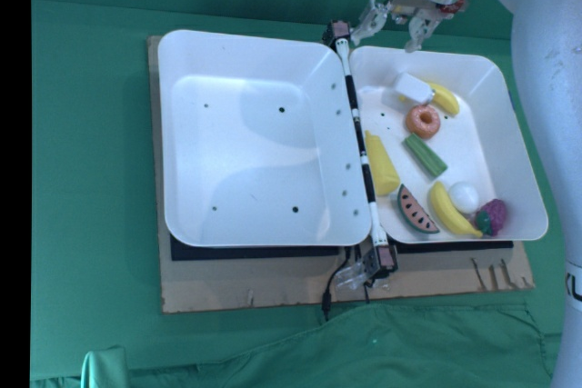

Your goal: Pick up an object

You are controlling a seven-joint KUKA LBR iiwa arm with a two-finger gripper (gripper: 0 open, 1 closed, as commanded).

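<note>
The gripper (396, 24) hangs wide open above the right bin's (509, 95) far rim. A white block (413, 87) lies just below it, apart.

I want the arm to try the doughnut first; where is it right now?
The doughnut lies in the right bin, toward its far end, just below the white block and above the green stick.

The two-finger hand (392, 24) hangs over the far rim of the right shallow white bin (520, 154), fingers spread, nothing between them. That bin holds a white block (414, 88), orange ring doughnut (423, 120), green stick (426, 155) and watermelon slice (416, 212).
</note>
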